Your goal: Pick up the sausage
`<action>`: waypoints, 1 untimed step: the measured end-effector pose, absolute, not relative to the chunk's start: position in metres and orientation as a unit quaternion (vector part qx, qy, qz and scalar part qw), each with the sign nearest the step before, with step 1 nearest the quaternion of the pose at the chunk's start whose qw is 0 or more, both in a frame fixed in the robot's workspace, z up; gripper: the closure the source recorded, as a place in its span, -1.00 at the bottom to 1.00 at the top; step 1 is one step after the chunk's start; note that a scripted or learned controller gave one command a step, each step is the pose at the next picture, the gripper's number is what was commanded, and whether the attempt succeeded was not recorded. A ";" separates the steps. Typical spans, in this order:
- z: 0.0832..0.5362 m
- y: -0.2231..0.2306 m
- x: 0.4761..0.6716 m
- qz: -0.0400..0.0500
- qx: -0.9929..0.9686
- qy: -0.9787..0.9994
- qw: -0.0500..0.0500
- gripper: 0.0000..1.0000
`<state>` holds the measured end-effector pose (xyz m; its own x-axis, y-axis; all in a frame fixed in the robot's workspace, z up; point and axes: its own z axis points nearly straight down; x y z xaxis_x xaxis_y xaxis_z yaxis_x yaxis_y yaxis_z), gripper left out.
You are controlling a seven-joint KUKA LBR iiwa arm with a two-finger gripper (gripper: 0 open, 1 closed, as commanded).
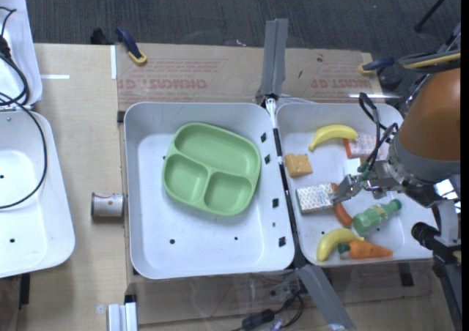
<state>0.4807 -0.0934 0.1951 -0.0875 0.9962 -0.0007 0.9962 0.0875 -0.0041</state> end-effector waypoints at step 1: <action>0.095 -0.119 0.497 0.001 -0.674 -0.738 0.001 -1.00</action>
